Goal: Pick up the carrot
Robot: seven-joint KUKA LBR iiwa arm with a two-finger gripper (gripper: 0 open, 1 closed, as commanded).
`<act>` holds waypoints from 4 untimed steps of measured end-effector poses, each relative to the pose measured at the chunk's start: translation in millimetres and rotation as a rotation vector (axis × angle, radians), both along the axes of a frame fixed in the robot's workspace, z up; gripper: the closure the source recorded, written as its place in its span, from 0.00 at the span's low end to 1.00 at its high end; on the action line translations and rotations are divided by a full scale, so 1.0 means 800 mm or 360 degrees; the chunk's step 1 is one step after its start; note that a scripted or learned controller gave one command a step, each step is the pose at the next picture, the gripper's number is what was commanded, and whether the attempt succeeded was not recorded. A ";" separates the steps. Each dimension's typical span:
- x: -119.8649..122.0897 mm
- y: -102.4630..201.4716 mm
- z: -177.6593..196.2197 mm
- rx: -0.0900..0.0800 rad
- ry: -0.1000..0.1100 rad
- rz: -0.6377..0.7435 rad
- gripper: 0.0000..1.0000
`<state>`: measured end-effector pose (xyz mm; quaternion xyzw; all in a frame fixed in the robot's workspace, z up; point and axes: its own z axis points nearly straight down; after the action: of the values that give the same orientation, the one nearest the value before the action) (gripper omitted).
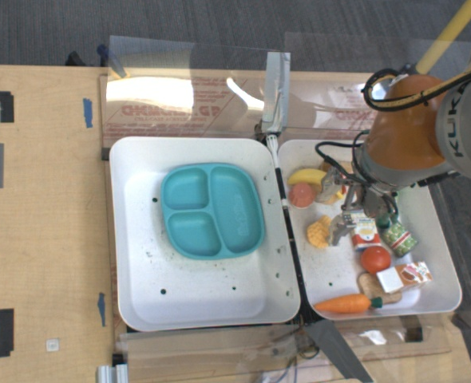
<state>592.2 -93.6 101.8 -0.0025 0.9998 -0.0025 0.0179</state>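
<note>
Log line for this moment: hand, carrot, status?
hand: over middle of right bin, above corn | carrot: lying at bin's near edge, apart from hand | status: not yet picked

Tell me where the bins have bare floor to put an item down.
Left bin: bare floor all around the teal plate, widest at the near edge. Right bin: a bare patch between corn and carrot; elsewhere crowded.

White letters "KU" on the grey arm (469, 130) (cut off), red print on plastic sheet (152, 106) illegible
</note>
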 end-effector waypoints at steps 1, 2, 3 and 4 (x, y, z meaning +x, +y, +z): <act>0.062 -0.012 -0.004 0.0018 0.0043 -0.0535 0.00; 0.020 -0.012 -0.001 0.0036 -0.0001 -0.1019 0.00; 0.012 -0.001 -0.002 0.0039 0.0002 -0.1203 0.00; 0.017 0.001 0.017 0.0047 -0.0017 -0.1197 1.00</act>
<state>605.8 -93.0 115.7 0.3650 0.9307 0.0054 0.0210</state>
